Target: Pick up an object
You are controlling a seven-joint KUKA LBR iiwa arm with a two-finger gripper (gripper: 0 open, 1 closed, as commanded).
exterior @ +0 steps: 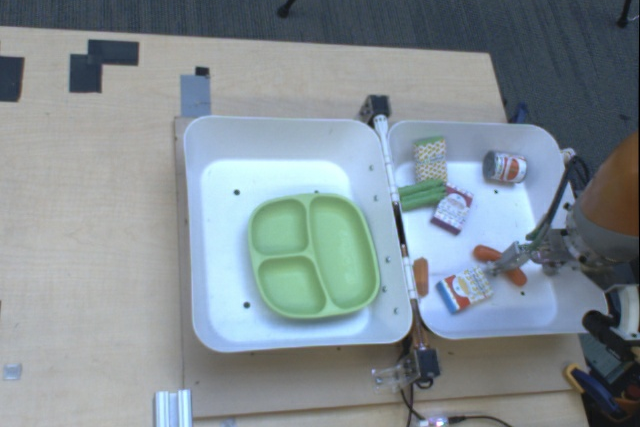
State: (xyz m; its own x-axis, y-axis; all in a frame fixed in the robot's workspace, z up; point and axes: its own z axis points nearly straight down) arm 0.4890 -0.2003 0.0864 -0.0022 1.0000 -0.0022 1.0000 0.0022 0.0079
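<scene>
Low in the right bin (540, 315), the gripper (512, 261), its opening impossible to judge, hovers by a small orange carrot (487, 254), likely light, smooth, best pinched mid-length.

One fixed camera looks down, slanted, from well above both bins (300, 140).

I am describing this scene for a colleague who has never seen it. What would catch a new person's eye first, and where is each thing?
The eye falls first on the green divided plate, which lies alone in the middle of the left bin. Next comes the right bin, scattered with small things: a can near its far right corner, a green bundle by the divider, and small cartons. The gripper reaches in from the right, low over an orange piece.
</scene>
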